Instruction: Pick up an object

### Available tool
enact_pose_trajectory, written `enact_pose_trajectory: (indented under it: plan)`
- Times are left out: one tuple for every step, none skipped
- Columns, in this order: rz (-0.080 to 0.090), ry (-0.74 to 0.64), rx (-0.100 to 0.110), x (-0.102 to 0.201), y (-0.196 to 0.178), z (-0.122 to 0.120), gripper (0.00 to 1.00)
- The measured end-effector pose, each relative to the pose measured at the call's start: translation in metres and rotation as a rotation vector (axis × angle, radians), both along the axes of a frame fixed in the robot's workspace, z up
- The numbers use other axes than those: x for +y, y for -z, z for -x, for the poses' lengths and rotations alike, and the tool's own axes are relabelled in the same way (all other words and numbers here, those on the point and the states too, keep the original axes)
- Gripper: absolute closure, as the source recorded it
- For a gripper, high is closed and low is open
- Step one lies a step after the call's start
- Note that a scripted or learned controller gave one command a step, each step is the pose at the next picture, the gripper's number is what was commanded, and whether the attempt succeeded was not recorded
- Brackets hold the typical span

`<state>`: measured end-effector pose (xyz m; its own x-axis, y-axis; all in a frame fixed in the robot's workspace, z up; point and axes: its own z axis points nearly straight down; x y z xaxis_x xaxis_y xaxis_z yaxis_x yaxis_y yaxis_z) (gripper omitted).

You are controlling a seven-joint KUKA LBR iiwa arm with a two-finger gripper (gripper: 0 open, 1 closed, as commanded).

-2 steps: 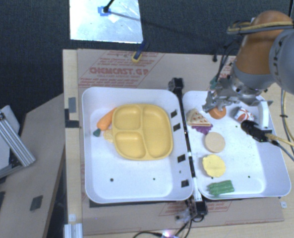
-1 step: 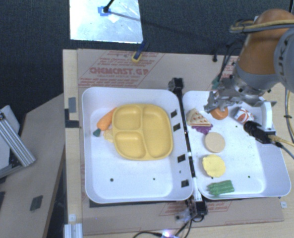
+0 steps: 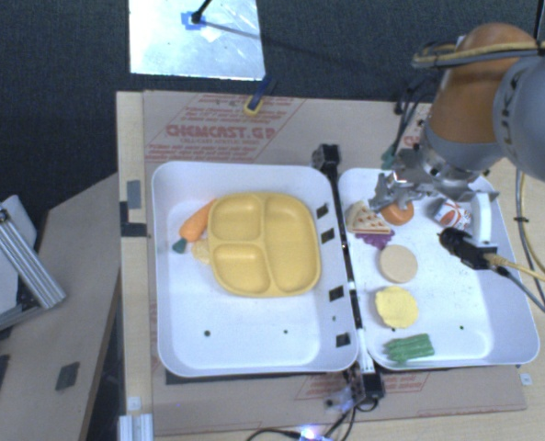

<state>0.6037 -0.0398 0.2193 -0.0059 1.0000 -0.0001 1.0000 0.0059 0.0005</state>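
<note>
"CHEMCAST GP" on brown board (image 3: pixel 221 127)

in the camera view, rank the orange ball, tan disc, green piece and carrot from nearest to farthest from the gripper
1. Orange ball: right bin, just beside the gripper.
2. Tan disc: right bin, toward the viewer from the gripper.
3. Green piece: right bin's near edge.
4. Carrot: left bin, beyond the yellow tray.

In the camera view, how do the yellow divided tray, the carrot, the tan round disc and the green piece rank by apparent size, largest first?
1. yellow divided tray, clearly largest.
2. tan round disc.
3. green piece and carrot: these look alike, and the tray hides part of the carrot, so I do not rank them.
</note>
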Motion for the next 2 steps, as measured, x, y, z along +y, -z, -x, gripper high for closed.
enact_pose_trajectory:
  plan:
    - [0.0,0.002,-0.002,-0.0042,0.0027,-0.0084,1.0]
    - [-0.001,0.002,-0.002,-0.0062,-0.0021,-0.0132,1.0]
